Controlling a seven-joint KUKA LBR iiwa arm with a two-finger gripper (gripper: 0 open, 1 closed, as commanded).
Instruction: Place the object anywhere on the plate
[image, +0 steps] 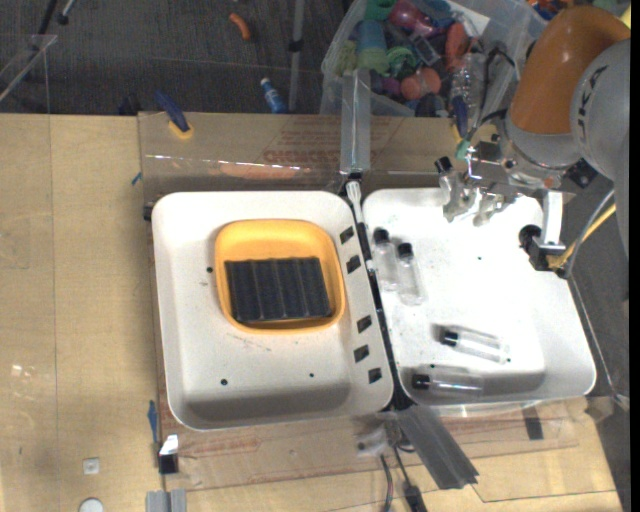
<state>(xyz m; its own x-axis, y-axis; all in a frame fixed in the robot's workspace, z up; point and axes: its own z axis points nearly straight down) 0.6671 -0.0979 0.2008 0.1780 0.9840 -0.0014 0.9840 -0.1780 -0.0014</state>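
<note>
An orange plate (232, 243) with a dark ribbed insert (277, 289) lies in the left bin (180, 340). Several clear vials with black caps lie in the right bin (560, 350): a pair (397, 266) near its left wall, one (470, 342) toward the front and one (445, 380) at the front edge. My gripper (472, 205) hangs over the back of the right bin, apart from the vials, with nothing seen between its fingers.
A grey divider (362, 290) with black clips runs between the two bins. A crate of colourful toys (420, 45) stands behind the bench. The arm's orange band (565, 60) is at the upper right.
</note>
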